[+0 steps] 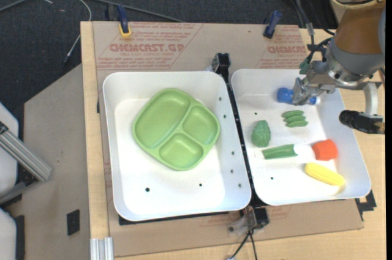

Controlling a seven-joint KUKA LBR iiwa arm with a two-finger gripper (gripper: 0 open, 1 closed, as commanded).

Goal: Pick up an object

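In the camera view my gripper (pixel 304 93) hangs low over the far part of the right bin (pixel 352 148), right on a small blue object (pixel 285 95) that shows at its left side. Nearer in that bin lie a green pea pod (pixel 295 118), a dark green broccoli-like piece (pixel 261 133), a green stick with a white tip (pixel 280 152), an orange block (pixel 325 149) and a yellow banana-like piece (pixel 324 174). The blue object is partly hidden by the gripper.
The left bin (pixel 122 179) holds a light green divided plate (pixel 176 128). A black clamp (pixel 221 62) sits between the bins at the far edge. The arm's grey body and orange band (pixel 361 20) stand over the right bin's far right corner.
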